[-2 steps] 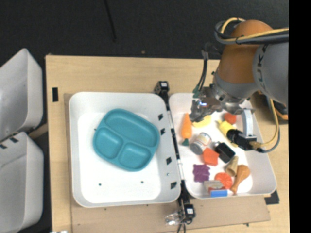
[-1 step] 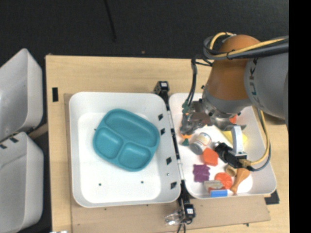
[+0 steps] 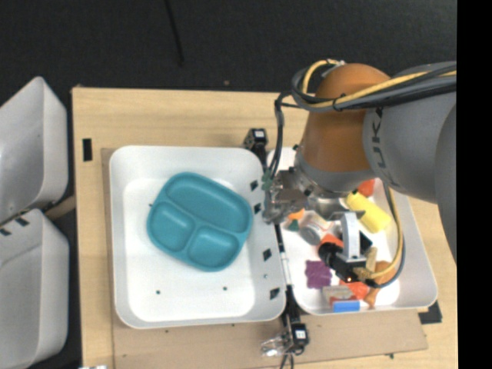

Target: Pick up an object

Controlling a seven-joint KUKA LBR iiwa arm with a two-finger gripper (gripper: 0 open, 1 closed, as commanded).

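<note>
My gripper point(image 3: 289, 204) hangs under the orange wrist band, low over the left side of the right bin point(image 3: 419, 271), close to the wall between the two bins. Just to its right lie a small orange piece point(image 3: 294, 220) and a grey piece point(image 3: 312, 226). A yellow object point(image 3: 367, 211) sits further right, and a purple object point(image 3: 317, 274) lies nearer the front. At the bin's front are a red piece point(image 3: 337, 292) and a blue block point(image 3: 346, 306). The arm hides the bin's back part.
The left bin point(image 3: 131, 283) holds a teal divided plate point(image 3: 200, 220), tilted, in its middle. White casings stand off the bench at the far left. The bench's wooden edge runs around both bins.
</note>
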